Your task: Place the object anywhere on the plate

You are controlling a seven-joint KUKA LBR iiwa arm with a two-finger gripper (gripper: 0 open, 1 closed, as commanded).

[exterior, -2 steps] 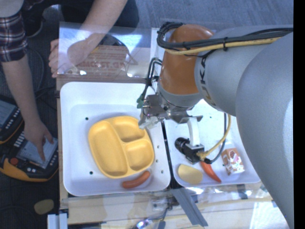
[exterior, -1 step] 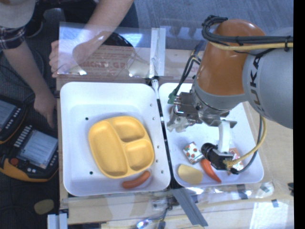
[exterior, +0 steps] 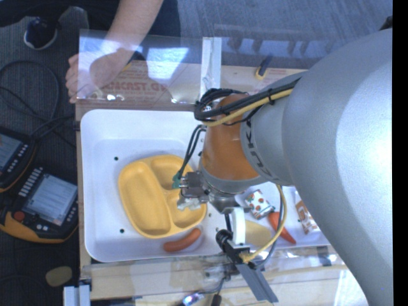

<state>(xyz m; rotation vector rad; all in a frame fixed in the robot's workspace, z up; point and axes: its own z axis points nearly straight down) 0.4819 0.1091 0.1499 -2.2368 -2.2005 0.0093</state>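
A yellow divided plate (exterior: pixel 150 196) lies in the left white bin (exterior: pixel 102 139). A reddish-brown sausage (exterior: pixel 182 240) rests on the bin floor just off the plate's near rim. The grey arm with its orange band (exterior: pixel 223 155) hangs over the plate's right side and the wall between the bins. My gripper (exterior: pixel 189 193) shows as a grey metal block at the plate's right edge, mostly hidden under the wrist. I see nothing held.
The right bin, largely covered by the arm, holds a red-and-white spotted item (exterior: pixel 258 203), a carrot (exterior: pixel 280 225) and a pale yellow item (exterior: pixel 255 233). A person's hand (exterior: pixel 95 69) rests behind a clear panel at the back left. A teach pendant (exterior: pixel 38 199) lies left of the bench.
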